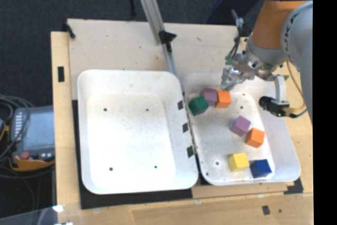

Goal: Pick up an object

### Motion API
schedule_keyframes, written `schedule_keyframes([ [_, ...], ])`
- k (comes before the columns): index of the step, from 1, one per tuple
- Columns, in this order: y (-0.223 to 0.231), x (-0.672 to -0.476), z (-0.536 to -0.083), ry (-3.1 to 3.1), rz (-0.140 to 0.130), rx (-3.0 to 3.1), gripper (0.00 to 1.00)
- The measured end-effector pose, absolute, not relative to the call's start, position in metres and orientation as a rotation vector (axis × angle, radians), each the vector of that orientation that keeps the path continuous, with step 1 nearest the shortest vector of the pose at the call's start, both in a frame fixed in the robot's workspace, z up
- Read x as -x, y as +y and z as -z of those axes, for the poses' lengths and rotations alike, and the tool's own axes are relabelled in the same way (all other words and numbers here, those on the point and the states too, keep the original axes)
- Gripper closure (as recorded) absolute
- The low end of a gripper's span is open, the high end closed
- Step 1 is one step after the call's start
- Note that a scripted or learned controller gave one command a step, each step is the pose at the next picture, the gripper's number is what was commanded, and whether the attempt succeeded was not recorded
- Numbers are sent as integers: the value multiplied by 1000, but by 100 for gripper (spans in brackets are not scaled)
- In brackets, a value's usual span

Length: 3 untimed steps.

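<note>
The right bin [276,137] holds several small blocks. A green block [198,106], a purple block [210,96] and an orange block [224,98] cluster at its far left. Nearer the middle lie a second purple block [241,125] and a second orange block [255,137]. A yellow block [238,161] and a blue block [260,168] sit by the front rim. My gripper [228,81] hangs at the bin's far edge, just above and right of the orange block in the cluster. Nothing shows between its fingers.
The left bin [87,113] stands beside the right one. A slanted metal rail [150,5] runs from the top of the view down to the gap between the bins. A grey box with cables [31,137] sits off the bench's left side.
</note>
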State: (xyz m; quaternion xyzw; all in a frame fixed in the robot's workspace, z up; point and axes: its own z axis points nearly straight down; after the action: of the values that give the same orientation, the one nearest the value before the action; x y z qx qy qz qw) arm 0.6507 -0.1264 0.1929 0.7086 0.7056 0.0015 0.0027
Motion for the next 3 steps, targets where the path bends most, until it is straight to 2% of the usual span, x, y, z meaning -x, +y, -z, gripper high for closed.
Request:
schedule_keyframes([
  [2, -130, -653, -296, 2219, -6, -2214, 100],
  [3, -85, -635, -274, 2228, 2, -2217, 100],
])
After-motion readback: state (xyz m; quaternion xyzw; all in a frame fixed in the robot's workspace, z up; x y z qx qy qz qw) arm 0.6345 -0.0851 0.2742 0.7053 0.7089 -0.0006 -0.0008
